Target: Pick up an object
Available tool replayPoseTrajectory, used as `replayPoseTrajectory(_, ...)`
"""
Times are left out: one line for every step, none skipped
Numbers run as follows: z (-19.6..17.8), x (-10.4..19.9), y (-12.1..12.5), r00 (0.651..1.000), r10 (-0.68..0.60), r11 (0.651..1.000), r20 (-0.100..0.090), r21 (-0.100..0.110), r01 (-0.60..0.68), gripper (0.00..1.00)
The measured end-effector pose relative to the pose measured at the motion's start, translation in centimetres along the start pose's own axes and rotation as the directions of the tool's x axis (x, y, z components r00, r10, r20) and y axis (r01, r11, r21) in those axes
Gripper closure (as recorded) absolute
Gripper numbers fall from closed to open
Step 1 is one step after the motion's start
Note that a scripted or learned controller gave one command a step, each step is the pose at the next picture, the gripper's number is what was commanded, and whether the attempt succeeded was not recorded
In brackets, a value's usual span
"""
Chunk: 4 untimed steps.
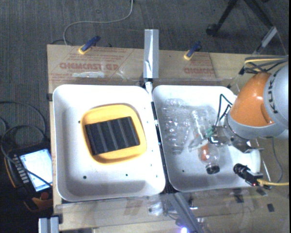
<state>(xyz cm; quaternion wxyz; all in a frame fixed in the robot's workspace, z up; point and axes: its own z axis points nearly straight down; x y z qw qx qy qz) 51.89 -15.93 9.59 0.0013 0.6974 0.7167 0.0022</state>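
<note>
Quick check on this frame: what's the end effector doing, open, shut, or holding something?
End effector: cannot be told; it sits low in the right white bin, among the clear crumpled plastic bottles, right above the clear bottle with the orange label and dark cap.

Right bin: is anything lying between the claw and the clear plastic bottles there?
Nothing visible does. The claw sits low in the right bin, right at the clear plastic bottles, next to the one with orange inside. The yellow tray lies apart in the left bin.
</note>
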Motion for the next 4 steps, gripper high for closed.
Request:
replayPoseTrajectory(0.2,-1.4,-2.7,0.991,-0.135,0.991,0.01,-0.019,0.136,0.0)
replayPoseTrajectory(-0.7,-1.2,-2.6,0.991,-0.137,0.99,0.007,-0.019,0.137,1.0)
replayPoseTrajectory(-1.6,1.4,-3.5,0.995,-0.104,0.995,-0.002,0.007,0.104,1.0)
replayPoseTrajectory(-8.7,7.9,5.8,1.0,0.026,1.0,0.002,0.008,-0.026,1.0)
